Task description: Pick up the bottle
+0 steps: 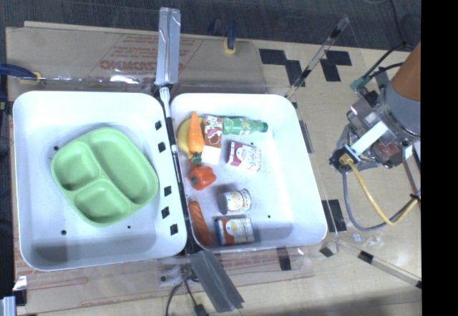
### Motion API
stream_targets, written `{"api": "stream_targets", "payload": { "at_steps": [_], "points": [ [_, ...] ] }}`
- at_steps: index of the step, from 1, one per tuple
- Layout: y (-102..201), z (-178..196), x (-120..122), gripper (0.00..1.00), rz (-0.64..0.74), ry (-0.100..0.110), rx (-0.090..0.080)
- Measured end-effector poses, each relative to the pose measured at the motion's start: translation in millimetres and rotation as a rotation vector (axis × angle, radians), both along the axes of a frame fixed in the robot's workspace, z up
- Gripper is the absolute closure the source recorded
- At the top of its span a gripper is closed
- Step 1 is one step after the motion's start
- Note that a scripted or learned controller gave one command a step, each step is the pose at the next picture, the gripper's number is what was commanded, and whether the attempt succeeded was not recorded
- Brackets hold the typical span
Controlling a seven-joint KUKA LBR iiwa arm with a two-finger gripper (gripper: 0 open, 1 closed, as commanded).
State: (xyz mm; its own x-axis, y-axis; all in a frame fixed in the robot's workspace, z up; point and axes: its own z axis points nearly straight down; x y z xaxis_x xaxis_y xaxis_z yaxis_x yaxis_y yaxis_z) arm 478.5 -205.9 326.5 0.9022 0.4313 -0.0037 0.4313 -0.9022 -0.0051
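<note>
The bottle (236, 126) lies on its side at the back of the right bin (300, 193). It is green, with a red and white label and its cap pointing right. My gripper (366, 144) hangs over the bench to the right of that bin, outside its rim and well clear of the bottle.
Packed around the bottle are a banana (184, 134), a small carton (244, 156), a red pepper (202, 176), two cans (236, 201) (234, 230) and an orange sausage-shaped item (198, 222). The left bin (36, 236) holds a green divided plate (105, 175).
</note>
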Motion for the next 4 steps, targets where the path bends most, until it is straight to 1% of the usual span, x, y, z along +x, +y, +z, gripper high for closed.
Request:
{"api": "stream_targets", "payload": {
  "at_steps": [1, 2, 3, 4],
  "points": [
    [-5, -5, -2, 1.0, -0.236, -0.002, -0.003],
    [-5, -5, -2, 0.0, -0.236, -0.002, -0.002],
    [-5, -5, -2, 0.0, -0.236, -0.002, -0.002],
    [18, -12, -2, 0.0, -0.002, 0.001, 0.001]
  ]
}}
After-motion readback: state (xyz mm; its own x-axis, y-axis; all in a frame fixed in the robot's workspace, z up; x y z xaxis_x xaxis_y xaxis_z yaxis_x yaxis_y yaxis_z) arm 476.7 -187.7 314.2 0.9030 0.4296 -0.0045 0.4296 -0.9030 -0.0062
